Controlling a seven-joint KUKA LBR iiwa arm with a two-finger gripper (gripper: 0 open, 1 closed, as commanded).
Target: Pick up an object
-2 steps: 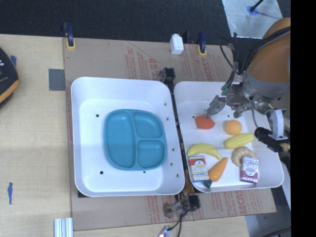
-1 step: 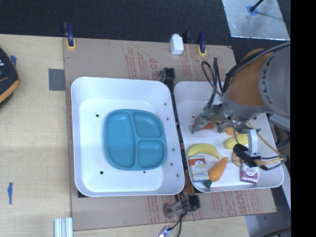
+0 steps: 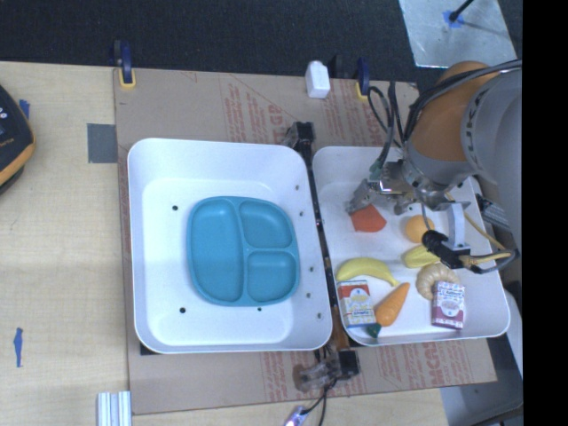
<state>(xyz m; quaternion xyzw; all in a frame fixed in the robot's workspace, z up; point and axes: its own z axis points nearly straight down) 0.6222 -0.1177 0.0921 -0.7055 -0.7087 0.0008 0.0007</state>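
Claw [image 3: 371, 195] sits low over the red block [image 3: 368, 220] in the right bin [image 3: 330, 185]; grip state? can't tell, too blurry. Risk: off-centre pinch squirts block toward banana [image 3: 366, 270].

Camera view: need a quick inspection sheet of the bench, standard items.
Surface: cardboard-covered bench, two white bins side by side.
Job's things: right bin holds red block, banana, carrot, orange, two small cartons.
Clutter: blue divided plate in left bin.
Grippers: gripper low over red block; grasp unclear.
Cables: black cables along arm.
Surroundings: blue clamps, dark floor.
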